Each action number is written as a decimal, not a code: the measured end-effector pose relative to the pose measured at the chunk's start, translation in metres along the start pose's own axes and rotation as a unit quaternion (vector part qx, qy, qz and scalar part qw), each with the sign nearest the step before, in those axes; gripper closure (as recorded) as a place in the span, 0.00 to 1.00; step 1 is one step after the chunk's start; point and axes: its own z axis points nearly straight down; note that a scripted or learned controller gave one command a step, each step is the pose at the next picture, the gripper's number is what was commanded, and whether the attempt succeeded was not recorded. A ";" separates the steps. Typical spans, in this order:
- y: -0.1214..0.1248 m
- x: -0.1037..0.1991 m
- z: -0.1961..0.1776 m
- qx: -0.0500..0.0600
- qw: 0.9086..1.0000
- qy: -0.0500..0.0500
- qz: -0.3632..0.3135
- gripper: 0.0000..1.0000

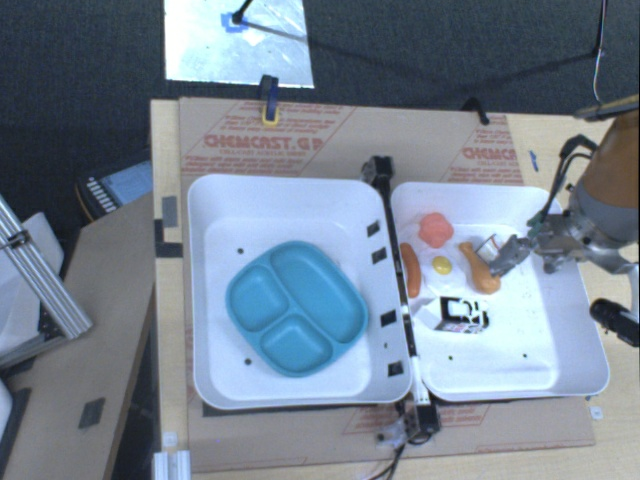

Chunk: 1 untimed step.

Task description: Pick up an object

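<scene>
Camera view: gripper [497,255] is seen low in the right bin [570,368], fingers apart beside the orange carrot-shaped toy [480,269]. Nothing is gripped yet; closing and lifting are judged still outstanding.

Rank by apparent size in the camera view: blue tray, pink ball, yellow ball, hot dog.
1. blue tray, by far the largest
2. hot dog, long and thin
3. pink ball, close to the hot dog in area, so that order is unsure
4. yellow ball, smallest
</scene>
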 end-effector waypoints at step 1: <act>0.003 0.001 -0.008 -0.006 1.000 -0.001 -0.002 0.00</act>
